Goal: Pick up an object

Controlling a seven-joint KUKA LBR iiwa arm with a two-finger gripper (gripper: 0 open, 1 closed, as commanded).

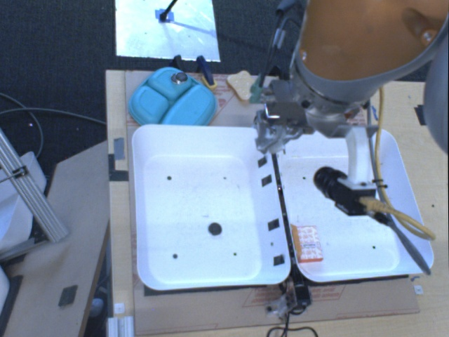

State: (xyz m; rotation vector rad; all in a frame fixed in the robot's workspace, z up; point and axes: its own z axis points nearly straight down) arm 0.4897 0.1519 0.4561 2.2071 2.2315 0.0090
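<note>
Over the bench, the largest share of the view is taken by the grey arm (365, 41) with its orange band, which is reached in from the right and hung above the seam where the two bins meet. Beneath it the left bin (161, 209) and the right bin (393, 251) are set side by side, rims touching, so that things can be moved from one to the other. Behind the left bin, a blue divided dish (173, 100) is left on the bench, outside the working area, with a pale, toast-like piece (241, 84) near it.

The gripper (270, 137) is seen at the back of the divide between the bins, just above the rims. Whether it is apart, together or clamped on anything cannot be told; nothing can be made out in it. A black cylindrical fitting (337, 187) with a yellow cable (393, 216) is carried on a white bracket over the right bin.

The likeliest thing to be picked, a small orange-and-white packet (307, 243), is laid flat in the right bin's front left corner, well apart from the gripper. A small dark disc (215, 228) is left lying in the left bin.
</note>
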